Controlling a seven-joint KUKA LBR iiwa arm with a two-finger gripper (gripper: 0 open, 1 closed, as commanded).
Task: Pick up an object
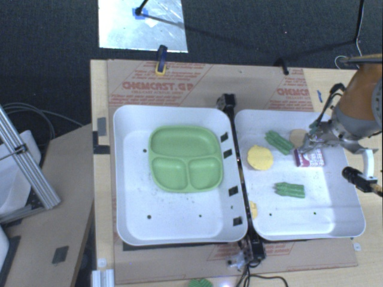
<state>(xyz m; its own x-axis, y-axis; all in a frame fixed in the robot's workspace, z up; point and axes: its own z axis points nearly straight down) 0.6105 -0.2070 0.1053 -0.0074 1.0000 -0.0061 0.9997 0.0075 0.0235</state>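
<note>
A small packet (312, 158) with purple and white print lies in the right bin (311, 220), near its far right side. The gripper (306, 146) sits right over the packet's left end, its tip low and touching or almost touching it; whether the jaws are spread or closed cannot be told from this angle, and nothing shows clearly between them. Just behind the gripper is a tan round piece (297, 137), and to its left a green ridged piece (279, 142) lies at a slant. A yellow round piece (260, 158) rests near the bin's left wall, and a second green ridged piece (290, 189) lies nearer the middle. The left bin (131, 220) holds a green divided plate (185, 159). Both bins sit on the desk (149, 82).
</note>
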